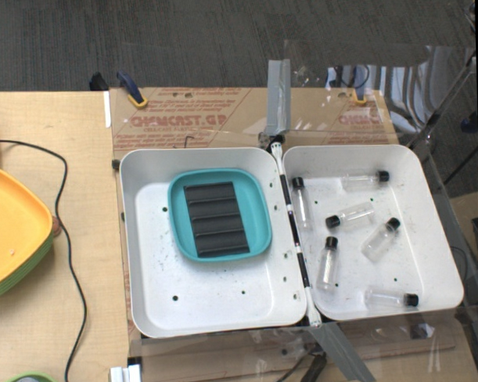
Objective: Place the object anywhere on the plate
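Nearest you, a capped vial (pixel 390 300) lies at the right bin's (pixel 436 218) front edge; five more vials (pixel 349 217) lie scattered behind it, none touching. In the left bin (pixel 148 291), the teal plate (pixel 258 217) carries a ribbed black insert (pixel 216 218). Beyond both bins, cardboard (pixel 189 117) covers the surface. You cannot tell the gripper's state.

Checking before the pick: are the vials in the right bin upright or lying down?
Lying down: each vial rests on its side on the right bin floor.

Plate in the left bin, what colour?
Teal square plate with a dark grey ribbed insert; camera view shows it best.
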Controlling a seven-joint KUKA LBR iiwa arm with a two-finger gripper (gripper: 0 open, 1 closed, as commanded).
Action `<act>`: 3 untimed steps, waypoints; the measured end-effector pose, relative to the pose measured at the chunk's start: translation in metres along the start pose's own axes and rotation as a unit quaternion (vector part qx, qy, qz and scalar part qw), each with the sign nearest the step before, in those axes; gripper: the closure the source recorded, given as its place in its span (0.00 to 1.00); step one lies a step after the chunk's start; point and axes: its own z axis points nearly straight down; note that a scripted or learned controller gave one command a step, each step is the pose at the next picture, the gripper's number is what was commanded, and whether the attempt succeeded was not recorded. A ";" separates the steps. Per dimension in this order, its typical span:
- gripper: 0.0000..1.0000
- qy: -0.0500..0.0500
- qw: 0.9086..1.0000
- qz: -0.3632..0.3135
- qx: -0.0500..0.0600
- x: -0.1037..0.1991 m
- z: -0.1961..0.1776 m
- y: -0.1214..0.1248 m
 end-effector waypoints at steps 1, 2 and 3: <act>0.00 0.000 1.000 0.001 0.000 0.000 0.000 0.000; 0.00 0.000 1.000 0.001 0.000 0.001 0.000 0.000; 0.00 0.000 1.000 0.002 0.000 0.000 0.000 0.000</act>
